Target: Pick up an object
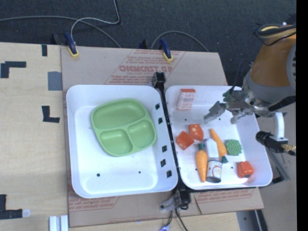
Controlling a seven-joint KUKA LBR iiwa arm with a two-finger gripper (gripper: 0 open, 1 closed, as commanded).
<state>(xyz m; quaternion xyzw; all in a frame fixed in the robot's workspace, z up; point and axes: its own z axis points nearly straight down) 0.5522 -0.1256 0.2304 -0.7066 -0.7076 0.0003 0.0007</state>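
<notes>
The right bin holds several small toy foods. A pale orange carton lies at its far side. Two red pieces sit near the middle. Beside them lie two carrots, a small bottle, a green broccoli-like piece and a red pepper. My gripper hangs over the far right part of this bin, above and right of the red pieces. It is open, its fingers spread apart with nothing between them.
The left bin holds a green divided plate. A black divider runs between the bins. Both bins rest on a cardboard sheet held by two clamps at the back. Cables trail behind.
</notes>
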